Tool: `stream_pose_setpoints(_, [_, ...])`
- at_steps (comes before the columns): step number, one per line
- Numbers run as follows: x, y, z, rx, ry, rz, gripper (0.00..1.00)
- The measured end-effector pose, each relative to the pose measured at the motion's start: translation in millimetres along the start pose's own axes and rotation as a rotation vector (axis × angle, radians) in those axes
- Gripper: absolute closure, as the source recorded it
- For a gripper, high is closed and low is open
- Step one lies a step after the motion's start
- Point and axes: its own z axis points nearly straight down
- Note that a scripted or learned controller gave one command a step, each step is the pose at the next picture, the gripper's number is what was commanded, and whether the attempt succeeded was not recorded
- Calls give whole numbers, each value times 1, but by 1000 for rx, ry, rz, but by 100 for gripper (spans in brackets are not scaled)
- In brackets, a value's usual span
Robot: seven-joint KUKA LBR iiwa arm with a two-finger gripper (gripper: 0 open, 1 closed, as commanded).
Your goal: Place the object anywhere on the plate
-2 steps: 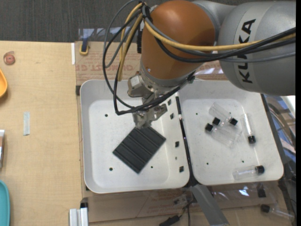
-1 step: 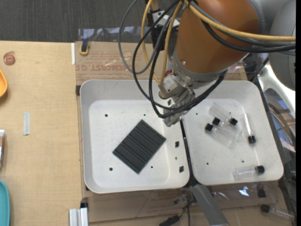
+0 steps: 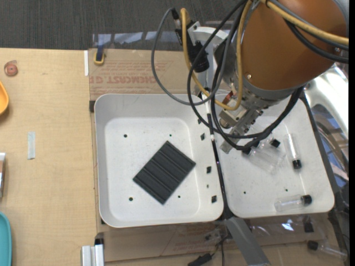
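A dark grey ribbed plate (image 3: 164,172) lies flat and turned at an angle in the middle of the left bin (image 3: 105,148). Several clear plastic vials with black caps lie in the right bin (image 3: 321,195): one (image 3: 292,153) near its right side, one (image 3: 292,203) near the front edge, and one (image 3: 265,147) close under the arm. My gripper (image 3: 236,131) hangs below the orange band over the left part of the right bin, near the divider between the bins. Cables and the wrist cover much of it.
Black and yellow cables (image 3: 191,65) loop from the arm over the back of both bins. Cardboard (image 3: 138,76) lies behind the bins. On the wooden bench at the left are an orange object (image 3: 3,101) and a teal object (image 3: 4,240).
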Motion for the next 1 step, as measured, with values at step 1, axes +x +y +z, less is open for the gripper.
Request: stream_pose_setpoints(1, [-65, -68, 110, -5, -3, -472, 100])
